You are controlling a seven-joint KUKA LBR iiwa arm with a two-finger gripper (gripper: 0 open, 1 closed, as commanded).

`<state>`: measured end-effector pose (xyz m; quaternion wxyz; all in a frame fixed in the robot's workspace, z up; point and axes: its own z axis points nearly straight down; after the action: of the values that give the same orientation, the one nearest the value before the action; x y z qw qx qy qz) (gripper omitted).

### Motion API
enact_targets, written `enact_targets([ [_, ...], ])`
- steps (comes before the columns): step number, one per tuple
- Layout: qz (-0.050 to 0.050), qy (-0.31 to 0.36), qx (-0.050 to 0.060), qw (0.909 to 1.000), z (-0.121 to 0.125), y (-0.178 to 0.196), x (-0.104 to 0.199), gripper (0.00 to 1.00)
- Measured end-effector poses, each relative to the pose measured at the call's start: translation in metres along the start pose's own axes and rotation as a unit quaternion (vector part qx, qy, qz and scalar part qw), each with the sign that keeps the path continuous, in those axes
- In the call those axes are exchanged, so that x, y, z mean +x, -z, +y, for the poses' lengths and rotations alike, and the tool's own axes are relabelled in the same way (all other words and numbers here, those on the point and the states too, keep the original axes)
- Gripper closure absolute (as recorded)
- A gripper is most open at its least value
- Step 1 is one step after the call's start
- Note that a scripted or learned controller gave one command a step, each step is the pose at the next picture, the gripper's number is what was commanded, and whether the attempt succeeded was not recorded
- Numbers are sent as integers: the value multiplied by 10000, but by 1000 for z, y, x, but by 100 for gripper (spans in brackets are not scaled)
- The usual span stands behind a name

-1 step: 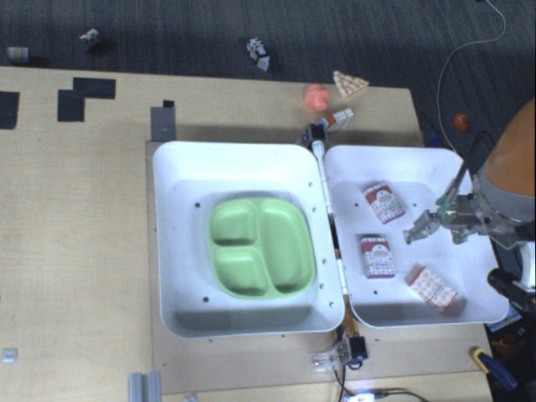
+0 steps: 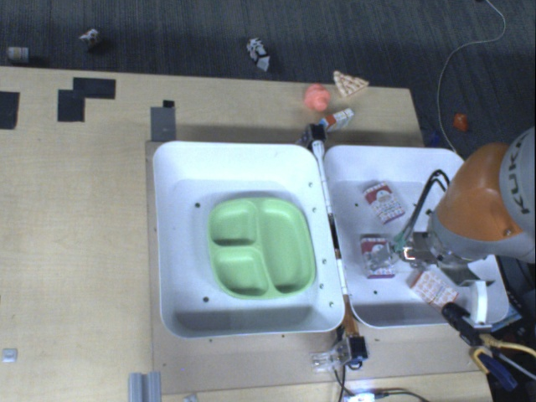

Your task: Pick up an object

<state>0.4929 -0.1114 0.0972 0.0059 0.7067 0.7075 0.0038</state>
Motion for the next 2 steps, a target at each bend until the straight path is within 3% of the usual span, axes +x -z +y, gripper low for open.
enact_targets([
  [1,22,14,-16,10000,2,11,2,100],
  [2,24,17,-9,10000,2,11,2,0],
])
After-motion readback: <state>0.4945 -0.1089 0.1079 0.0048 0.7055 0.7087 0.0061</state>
